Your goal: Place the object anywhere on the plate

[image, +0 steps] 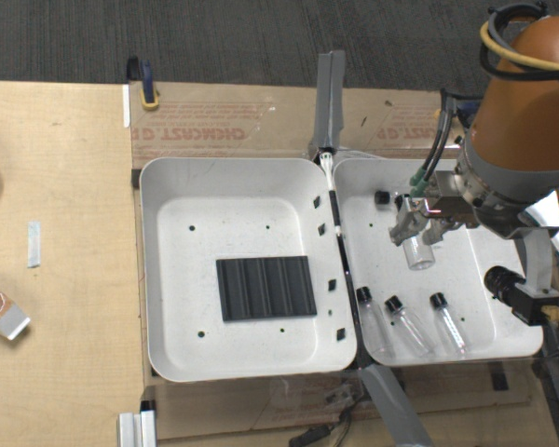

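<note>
Gripper (413, 234) over middle of right bin (475, 343); clear vial (419, 252) seen just under it, apparently pinched between closed fingers, hanging tilted. Grip looks shallow, near vial top.

Plate (265, 287), dark ribbed rectangle, flat at centre of left bin (168, 250), well apart from gripper.

Risks, judged:
- Slip of smooth vial during carry over divider between bins.
- Roll along plate ribs toward plate edge on release, if dropped from height.
- Snag on spare vials (405, 322) near front edge of right bin, if lowered again.
</note>
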Controlling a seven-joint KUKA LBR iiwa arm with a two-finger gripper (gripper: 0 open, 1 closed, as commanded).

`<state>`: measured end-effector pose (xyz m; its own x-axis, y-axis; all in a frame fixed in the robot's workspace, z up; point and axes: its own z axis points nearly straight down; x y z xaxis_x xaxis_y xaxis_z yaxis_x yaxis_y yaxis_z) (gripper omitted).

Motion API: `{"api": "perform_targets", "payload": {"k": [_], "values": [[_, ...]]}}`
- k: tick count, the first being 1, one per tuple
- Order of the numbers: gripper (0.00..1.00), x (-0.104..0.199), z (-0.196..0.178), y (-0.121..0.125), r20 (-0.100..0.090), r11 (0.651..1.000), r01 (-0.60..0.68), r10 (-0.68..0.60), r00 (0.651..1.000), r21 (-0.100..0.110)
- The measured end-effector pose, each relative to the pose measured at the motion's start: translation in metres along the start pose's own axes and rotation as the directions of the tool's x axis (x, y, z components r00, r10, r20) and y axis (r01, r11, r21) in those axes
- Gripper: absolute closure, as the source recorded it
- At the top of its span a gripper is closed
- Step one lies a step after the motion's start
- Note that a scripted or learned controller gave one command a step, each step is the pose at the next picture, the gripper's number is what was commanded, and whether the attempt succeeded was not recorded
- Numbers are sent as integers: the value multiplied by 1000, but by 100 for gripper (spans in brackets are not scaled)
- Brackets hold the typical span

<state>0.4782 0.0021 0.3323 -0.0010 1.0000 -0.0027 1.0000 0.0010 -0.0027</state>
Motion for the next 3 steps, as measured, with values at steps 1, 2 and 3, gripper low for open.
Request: {"api": "perform_targets", "payload": {"k": [1, 2, 3], "values": [[100, 113, -4, 0, 1, 997, -75, 75, 997, 1], [100, 124, 55, 0, 0, 1000, -11, 11, 1000, 2], [100, 123, 48, 0, 3, 1000, -13, 13, 1000, 6]]}}
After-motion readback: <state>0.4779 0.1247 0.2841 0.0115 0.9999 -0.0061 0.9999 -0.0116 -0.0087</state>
